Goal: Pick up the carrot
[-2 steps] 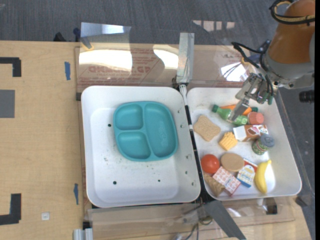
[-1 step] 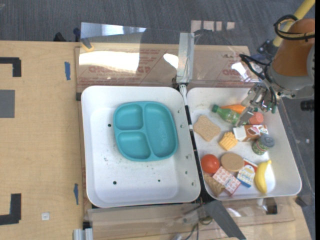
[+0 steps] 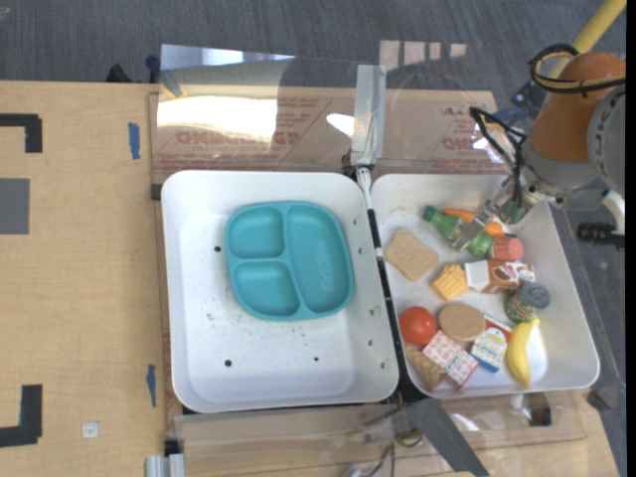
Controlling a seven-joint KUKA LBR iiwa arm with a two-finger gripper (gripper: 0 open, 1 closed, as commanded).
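The carrot (image 3: 460,214), a thin orange piece with a green leafy end, lies near the far edge of the right bin (image 3: 576,311), beside a green item (image 3: 444,224). My gripper (image 3: 503,210) hangs low over the bin's far right part, just right of the carrot and close above an orange-and-green toy (image 3: 482,242). Nothing can be seen held in it. The grey arm with its orange band (image 3: 568,107) reaches in from the upper right.
The right bin also holds a bread slice (image 3: 410,254), a yellow cracker (image 3: 449,282), a tomato (image 3: 418,324), a banana (image 3: 520,351), a can (image 3: 527,301) and small cartons (image 3: 452,358). A teal divided plate (image 3: 290,259) sits in the left bin (image 3: 189,296).
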